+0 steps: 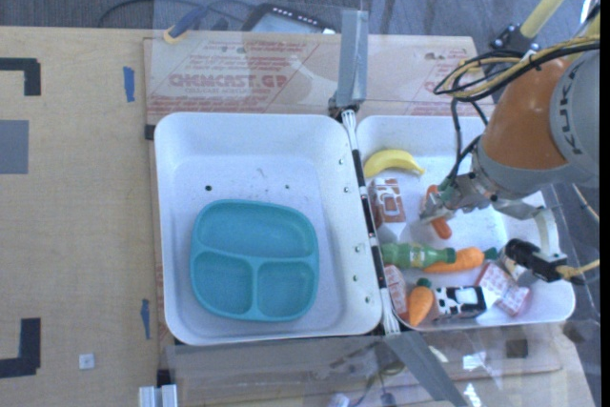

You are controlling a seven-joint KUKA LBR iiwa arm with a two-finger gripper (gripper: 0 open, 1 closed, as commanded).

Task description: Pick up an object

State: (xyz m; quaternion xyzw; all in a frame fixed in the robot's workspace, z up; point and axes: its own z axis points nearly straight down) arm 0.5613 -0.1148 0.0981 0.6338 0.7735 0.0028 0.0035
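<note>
Your gripper (440,213) hangs over crowded toys, fingers' state unclear; it could nudge the bottle (417,254) instead of grasping.

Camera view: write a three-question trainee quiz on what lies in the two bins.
1. True or false: the teal divided tray lies in the left bin.
2. Which thing lies nearest the right bin's far wall? A banana B green bottle C carrot
3. Fill in: the gripper hovers over the ____ bin.

Key
1. True.
2. A: the banana lies beyond the green bottle and carrot.
3. Right.
</note>
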